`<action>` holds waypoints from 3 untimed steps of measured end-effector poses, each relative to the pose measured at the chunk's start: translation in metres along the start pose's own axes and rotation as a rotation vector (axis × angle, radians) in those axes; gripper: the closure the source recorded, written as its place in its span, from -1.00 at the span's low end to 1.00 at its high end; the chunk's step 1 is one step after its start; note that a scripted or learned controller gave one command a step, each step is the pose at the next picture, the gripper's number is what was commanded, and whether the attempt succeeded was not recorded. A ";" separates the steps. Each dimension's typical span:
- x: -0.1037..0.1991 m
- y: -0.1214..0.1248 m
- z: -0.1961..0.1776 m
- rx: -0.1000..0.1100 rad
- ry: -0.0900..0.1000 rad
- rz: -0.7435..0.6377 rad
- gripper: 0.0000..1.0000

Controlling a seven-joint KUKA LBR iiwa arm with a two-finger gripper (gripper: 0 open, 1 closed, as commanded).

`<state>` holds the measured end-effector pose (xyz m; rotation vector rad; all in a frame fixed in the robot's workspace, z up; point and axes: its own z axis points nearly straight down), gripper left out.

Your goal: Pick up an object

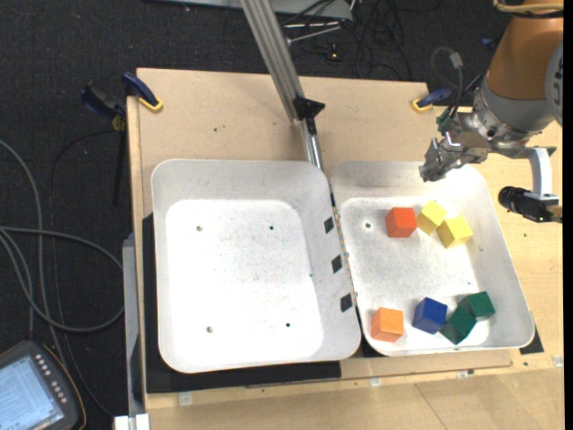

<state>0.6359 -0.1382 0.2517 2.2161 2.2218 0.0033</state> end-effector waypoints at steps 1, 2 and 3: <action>0.052 -0.024 -0.005 0.004 0.002 -0.004 1.00; 0.099 -0.039 -0.011 0.005 0.003 -0.005 1.00; 0.144 -0.053 -0.013 0.005 0.003 -0.006 1.00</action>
